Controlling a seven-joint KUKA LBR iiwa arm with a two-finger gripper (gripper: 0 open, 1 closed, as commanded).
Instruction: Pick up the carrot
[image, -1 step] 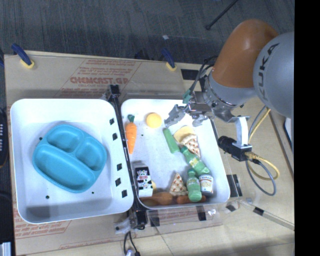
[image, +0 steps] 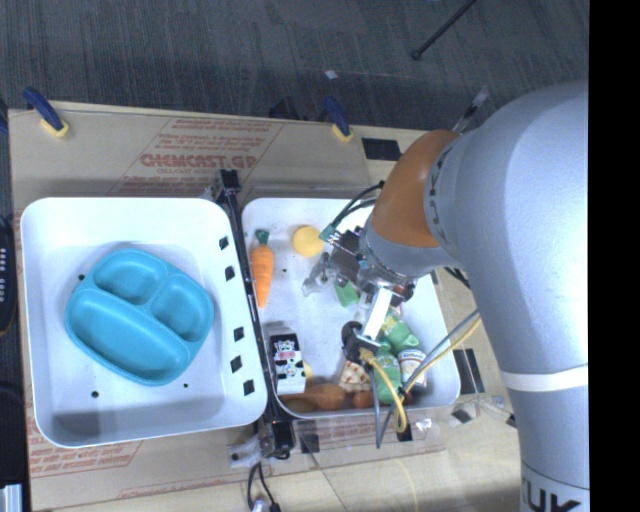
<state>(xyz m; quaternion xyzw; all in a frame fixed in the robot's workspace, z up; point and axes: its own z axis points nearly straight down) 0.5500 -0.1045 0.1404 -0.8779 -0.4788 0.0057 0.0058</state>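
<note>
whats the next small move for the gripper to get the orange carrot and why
Probably a shift toward the view's left. The orange carrot with the green top lies along the left wall of the right white bin, apart from the yellow round fruit. The gripper sits to its right, over the bin's middle, not above the carrot, so it likely needs lining up before descending.

Arm (image: 520, 250) low, wrist bent left
</note>
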